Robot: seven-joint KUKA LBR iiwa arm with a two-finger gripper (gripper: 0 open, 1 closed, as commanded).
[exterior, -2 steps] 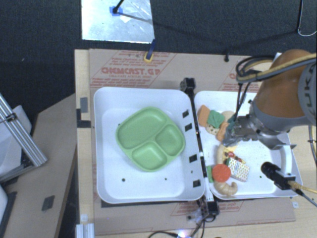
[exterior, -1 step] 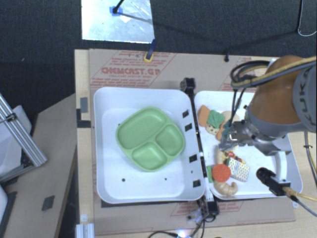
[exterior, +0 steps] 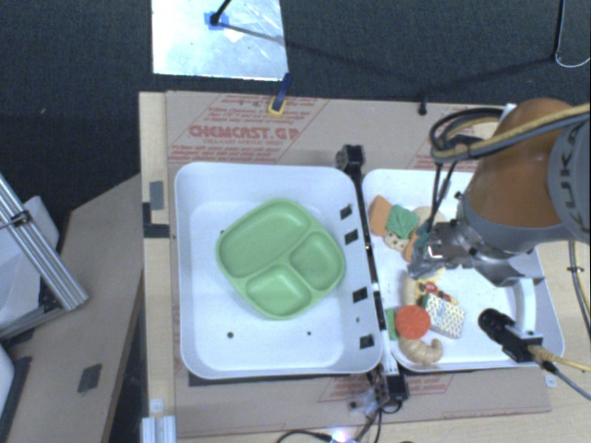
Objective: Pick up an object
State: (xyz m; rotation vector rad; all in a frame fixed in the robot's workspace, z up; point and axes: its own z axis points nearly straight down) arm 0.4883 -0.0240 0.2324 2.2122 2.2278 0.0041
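Two white bins [exterior: 199,275]: one green plate [exterior: 280,258], one gripper [exterior: 427,252].

- The divided plate [exterior: 282,258] is pale green, lying in the white left bin [exterior: 199,247].
- To the right of the plate, the right bin [exterior: 540,326] is white too.
- Right of the plate, a red round piece [exterior: 413,322] sits beside a small block [exterior: 446,317] with a chequered, multicoloured pattern.
- Just below these lies a tan curved piece [exterior: 420,349].
- Up and right of the plate, an orange and green toy [exterior: 392,223].
- The arm [exterior: 517,187] is grey with an orange band.
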